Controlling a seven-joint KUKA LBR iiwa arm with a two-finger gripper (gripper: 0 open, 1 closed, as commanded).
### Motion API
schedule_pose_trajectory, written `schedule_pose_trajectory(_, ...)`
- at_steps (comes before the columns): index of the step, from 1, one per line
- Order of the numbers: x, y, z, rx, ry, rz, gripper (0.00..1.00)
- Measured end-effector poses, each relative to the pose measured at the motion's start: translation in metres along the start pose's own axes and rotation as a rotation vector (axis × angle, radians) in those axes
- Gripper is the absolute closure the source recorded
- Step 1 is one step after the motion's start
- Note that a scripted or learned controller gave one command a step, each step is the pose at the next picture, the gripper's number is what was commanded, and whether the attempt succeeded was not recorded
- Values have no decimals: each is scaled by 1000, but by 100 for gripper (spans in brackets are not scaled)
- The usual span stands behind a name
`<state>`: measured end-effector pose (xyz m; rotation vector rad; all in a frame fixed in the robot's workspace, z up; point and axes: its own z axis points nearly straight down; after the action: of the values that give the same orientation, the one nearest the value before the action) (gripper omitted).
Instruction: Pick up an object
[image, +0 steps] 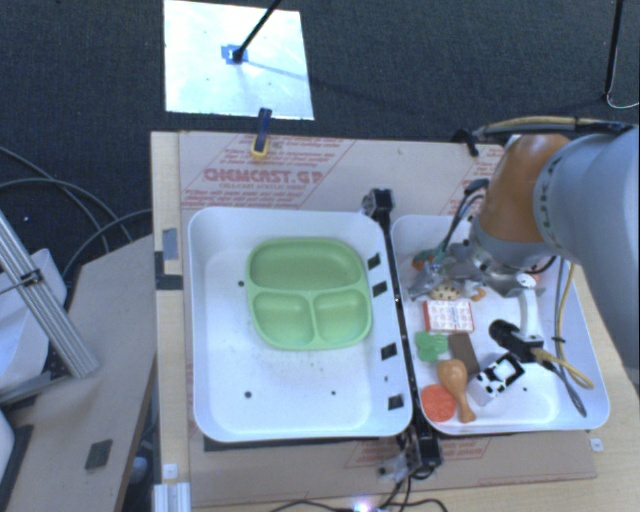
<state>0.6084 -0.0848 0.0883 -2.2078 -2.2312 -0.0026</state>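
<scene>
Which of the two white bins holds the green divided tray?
The left bin: the green tray lies in it. The right bin holds small toy items under the gripper.

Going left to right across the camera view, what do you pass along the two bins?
Left bin → green divided plate → black divider between bins → red-and-white card → black-and-white block → right bin's far rim.

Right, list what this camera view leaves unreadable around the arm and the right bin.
- The gripper: blurred under the wrist, so its state and any contact with the toys are unclear.
- The right bin: its top right corner is hidden by the arm.
- The red-and-white card: print too small to read.
</scene>
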Motion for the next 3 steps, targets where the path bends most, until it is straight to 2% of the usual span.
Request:
schedule_pose_trajectory(1, -6, 56, 5, 31, 2, 10, 0)
schedule_pose_trajectory(2, -6, 53, -3, 35, 3, 9, 100)
schedule_pose_trajectory(3, 57, 62, -101, -9, -2, 2, 100)
